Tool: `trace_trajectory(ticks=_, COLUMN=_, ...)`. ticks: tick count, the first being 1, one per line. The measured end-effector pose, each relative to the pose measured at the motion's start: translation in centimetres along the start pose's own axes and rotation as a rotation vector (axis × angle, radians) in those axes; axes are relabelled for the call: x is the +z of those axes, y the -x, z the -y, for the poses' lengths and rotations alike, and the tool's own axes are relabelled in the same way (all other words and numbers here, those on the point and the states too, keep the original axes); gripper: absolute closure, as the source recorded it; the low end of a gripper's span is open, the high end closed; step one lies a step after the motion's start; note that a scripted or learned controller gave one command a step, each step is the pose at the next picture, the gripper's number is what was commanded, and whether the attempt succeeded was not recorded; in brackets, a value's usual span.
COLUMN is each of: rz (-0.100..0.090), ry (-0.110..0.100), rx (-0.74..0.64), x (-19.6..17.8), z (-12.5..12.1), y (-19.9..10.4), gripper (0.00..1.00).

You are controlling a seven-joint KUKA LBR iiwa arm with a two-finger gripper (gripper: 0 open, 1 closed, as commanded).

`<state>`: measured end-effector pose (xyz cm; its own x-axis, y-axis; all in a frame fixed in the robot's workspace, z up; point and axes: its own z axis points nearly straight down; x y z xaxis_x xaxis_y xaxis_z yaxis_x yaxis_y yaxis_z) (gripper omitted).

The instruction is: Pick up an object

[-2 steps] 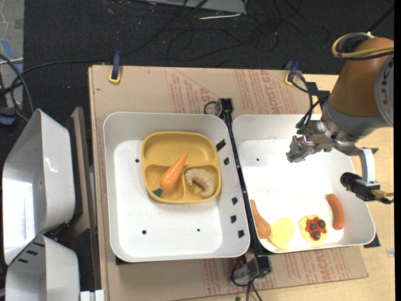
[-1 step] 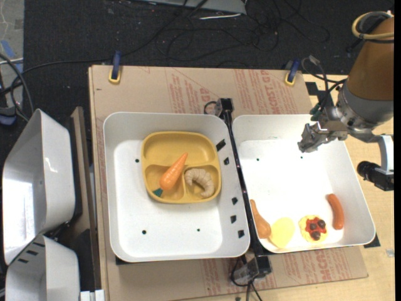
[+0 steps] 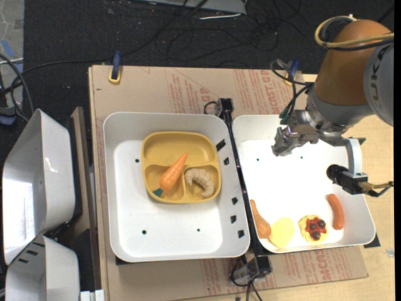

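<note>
At the upper left of the frame a yellow clamp (image 3: 114, 74) grips the edge of the brown board (image 3: 182, 89). Black cables (image 3: 156, 33) lie across the dark floor (image 3: 56, 24) above it.

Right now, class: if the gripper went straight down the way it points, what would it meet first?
Probably the bare white floor of the right bin. The gripper hangs over its upper part, though depth is unclear.
</note>
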<state>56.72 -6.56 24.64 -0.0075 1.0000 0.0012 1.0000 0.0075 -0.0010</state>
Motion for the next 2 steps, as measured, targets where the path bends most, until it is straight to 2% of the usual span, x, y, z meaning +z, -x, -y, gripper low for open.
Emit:
trace_trajectory(ticks=1, rz=0.000, ry=-0.001, rx=0.000, x=1.4, z=-0.3, y=-5.5, gripper=1.00)
trace_trajectory(ticks=2, rz=-0.001, ry=0.000, rx=-0.002, x=0.8, z=0.8, y=-11.0, gripper=1.00)
